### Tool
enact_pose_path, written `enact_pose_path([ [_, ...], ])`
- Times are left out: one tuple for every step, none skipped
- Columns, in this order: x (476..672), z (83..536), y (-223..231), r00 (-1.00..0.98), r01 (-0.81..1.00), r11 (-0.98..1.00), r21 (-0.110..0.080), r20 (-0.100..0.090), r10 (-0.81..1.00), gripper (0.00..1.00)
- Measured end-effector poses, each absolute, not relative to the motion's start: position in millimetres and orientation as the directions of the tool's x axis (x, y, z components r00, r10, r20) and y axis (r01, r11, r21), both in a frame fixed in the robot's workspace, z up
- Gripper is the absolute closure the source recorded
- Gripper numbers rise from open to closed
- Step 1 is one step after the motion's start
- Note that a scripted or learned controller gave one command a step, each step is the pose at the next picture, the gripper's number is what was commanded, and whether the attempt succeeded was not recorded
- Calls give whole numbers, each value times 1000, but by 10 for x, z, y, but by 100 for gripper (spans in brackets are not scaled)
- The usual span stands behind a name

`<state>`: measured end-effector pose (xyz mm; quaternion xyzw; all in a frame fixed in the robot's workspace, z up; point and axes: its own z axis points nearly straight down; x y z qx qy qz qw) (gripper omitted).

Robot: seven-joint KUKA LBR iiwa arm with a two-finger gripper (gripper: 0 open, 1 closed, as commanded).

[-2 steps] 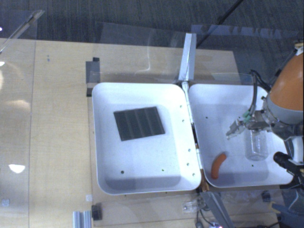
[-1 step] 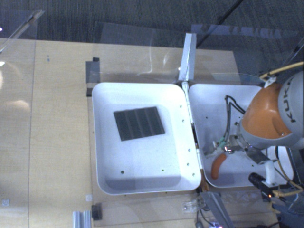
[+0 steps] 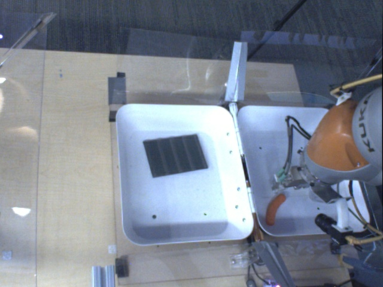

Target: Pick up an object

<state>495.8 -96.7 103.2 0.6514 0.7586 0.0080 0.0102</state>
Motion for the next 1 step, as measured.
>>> enact_pose_path([
  [4957, 1031, -967, -151, 988, 151, 25, -5, 989, 0],
])
